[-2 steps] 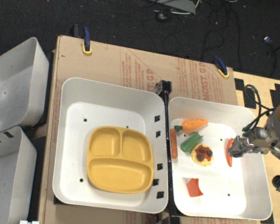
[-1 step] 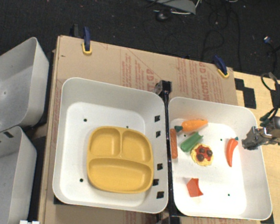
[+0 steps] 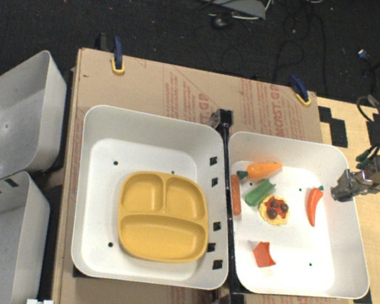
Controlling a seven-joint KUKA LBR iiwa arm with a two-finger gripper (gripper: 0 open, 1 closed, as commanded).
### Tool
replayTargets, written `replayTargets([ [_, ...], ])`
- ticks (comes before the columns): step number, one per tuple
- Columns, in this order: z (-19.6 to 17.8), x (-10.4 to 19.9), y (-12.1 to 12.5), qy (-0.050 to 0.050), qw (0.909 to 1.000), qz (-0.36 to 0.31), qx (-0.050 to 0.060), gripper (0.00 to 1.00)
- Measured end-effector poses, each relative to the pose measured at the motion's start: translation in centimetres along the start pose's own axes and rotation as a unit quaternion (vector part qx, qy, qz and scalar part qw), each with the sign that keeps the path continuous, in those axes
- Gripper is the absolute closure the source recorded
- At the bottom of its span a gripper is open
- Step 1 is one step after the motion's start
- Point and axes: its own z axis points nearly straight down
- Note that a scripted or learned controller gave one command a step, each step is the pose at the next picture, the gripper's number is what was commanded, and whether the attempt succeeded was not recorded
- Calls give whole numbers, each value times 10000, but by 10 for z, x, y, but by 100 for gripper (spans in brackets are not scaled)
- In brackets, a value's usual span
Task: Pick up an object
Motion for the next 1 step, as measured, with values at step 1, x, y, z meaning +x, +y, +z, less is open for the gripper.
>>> replayTargets([
  [1,17,49,-4,16,10000,-20,23,100],
])
